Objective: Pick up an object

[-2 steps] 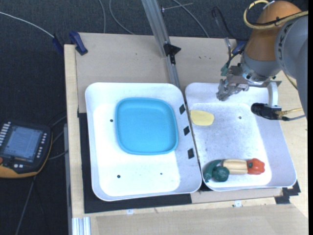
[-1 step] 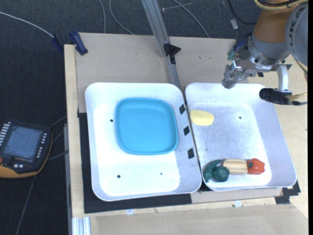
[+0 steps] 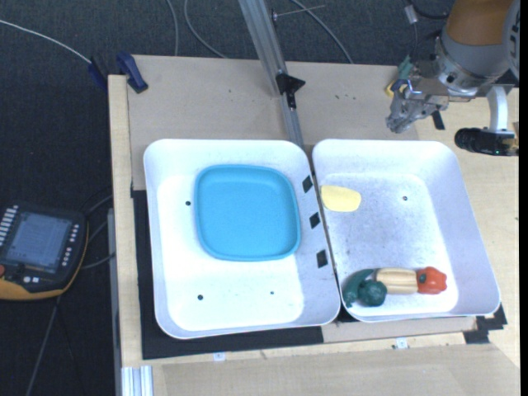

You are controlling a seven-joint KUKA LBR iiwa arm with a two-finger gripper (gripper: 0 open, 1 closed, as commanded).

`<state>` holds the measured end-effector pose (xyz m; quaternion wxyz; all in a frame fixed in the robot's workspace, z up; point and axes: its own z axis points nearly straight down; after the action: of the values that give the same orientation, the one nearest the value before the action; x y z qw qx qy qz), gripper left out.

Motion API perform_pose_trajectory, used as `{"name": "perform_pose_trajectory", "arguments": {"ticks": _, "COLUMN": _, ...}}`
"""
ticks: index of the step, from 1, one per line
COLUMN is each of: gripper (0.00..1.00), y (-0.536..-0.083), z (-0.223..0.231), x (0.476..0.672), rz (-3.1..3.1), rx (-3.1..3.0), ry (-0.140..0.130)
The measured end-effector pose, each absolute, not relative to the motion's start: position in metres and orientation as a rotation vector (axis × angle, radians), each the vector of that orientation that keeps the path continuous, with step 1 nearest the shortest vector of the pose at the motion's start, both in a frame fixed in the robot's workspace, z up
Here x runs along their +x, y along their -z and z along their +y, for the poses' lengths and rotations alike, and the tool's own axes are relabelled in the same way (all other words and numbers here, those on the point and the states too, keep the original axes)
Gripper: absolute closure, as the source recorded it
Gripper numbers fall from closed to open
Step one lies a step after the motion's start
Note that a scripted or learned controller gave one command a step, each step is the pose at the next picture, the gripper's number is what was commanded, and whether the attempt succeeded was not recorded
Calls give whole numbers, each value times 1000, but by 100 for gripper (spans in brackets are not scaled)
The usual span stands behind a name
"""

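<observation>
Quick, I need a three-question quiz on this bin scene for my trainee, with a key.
1. True or false: the blue plate lies in the left bin.
2. Which item is nearest the right bin's front wall: A) yellow piece B) red-tipped wooden toy?
3. Fill in: the hand hangs over the ____, behind the right bin.

Key: 1 true; 2 B; 3 bench.

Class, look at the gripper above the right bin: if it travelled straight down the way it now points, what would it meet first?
Probably the bare bench top just beyond the right bin's far rim, not the bin itself. The gripper hangs there, though its height is hard to judge.
</observation>
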<state>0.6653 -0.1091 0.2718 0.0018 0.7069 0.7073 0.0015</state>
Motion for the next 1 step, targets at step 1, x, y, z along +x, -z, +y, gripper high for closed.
{"name": "perform_pose_trajectory", "arguments": {"ticks": 1, "gripper": 100, "y": -273, "z": -67, "x": 648, "rz": 2224, "rx": 2218, "ry": -2}}
